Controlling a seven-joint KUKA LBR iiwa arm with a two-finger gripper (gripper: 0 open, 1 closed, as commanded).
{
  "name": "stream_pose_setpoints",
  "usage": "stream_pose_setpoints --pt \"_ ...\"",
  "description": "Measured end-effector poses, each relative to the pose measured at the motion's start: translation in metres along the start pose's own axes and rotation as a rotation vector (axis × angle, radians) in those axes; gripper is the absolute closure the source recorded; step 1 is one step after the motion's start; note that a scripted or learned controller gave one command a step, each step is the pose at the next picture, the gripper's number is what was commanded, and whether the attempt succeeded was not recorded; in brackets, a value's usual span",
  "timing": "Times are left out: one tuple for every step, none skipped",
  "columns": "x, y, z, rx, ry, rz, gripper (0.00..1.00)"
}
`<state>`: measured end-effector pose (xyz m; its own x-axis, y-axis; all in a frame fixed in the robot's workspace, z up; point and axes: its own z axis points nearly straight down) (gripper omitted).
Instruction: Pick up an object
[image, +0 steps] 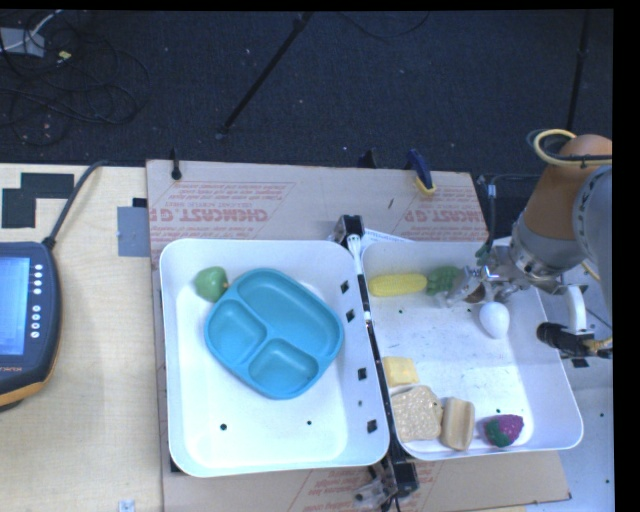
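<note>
The right bin (545, 400) holds a yellow corn-like piece (397, 285), a dark green leafy piece (443, 279), a white egg (493, 320), a yellow block (400, 372), a slice of bread (415, 412), a tan roll (457, 423) and a purple and green piece (504, 430). My gripper (478, 287) is low over the bin's far part. It sits just right of the leafy piece and just above the egg in the view. I see nothing clearly held in it.
The left bin (190, 420) holds a blue divided plate (273, 332) and a green apple (210, 283) at its far left corner. A black divider (362, 330) runs between the bins. A handheld control pad (20, 310) lies at the far left.
</note>
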<state>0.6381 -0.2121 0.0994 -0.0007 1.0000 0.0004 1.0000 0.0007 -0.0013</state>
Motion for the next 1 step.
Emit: stream_pose_setpoints --pt "0.0004 0.001 -0.0096 0.0 -0.001 -0.004 1.0"
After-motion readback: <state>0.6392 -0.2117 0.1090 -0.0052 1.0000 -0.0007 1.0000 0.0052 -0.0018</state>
